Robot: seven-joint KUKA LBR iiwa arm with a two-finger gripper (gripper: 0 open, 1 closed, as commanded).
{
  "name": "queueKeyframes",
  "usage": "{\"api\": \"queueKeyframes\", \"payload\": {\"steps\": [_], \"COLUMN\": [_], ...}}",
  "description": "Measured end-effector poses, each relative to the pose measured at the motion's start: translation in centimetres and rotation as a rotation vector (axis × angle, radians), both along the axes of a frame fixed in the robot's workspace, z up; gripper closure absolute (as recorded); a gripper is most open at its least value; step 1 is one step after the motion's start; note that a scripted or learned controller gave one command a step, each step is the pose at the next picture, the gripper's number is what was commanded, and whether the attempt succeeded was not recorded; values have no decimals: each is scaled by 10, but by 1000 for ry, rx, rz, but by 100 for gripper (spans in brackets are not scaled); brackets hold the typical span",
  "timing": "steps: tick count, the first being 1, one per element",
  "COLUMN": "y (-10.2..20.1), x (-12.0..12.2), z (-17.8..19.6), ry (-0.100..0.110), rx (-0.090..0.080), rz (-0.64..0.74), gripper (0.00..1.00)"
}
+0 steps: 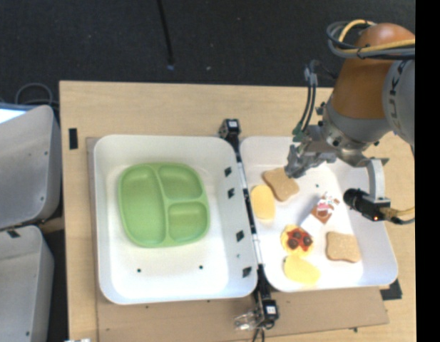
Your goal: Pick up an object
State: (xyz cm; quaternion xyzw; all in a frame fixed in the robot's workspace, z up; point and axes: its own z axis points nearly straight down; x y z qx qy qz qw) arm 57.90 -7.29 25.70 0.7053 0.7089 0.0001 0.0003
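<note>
The right bin holds several food items. A tan toast slice lies near its left side, with a pale yellow round piece just below-left of it. A yellow disc with a red and dark topping sits mid-bin, and a yellow oval lies under it. A second toast slice rests at the lower right, and a small red-and-white item lies in the middle. My gripper hangs right above the upper toast slice, at its top right edge. The wrist hides the fingers.
The left bin carries a green divided plate. A divider with black clips runs between the bins. A black camera unit sticks out from the arm over the right bin. A white object stands left of the bench.
</note>
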Motion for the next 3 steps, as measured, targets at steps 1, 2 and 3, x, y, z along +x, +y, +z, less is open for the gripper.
{"api": "queueKeyframes", "payload": {"steps": [1, 2, 3], "y": [55, 105, 148], "x": [16, 34, 46], "z": [7, -9, -18], "ry": [-2, -1, -1], "rx": [1, 0, 0], "rz": [2, 0, 0], "gripper": [100, 100, 100]}}
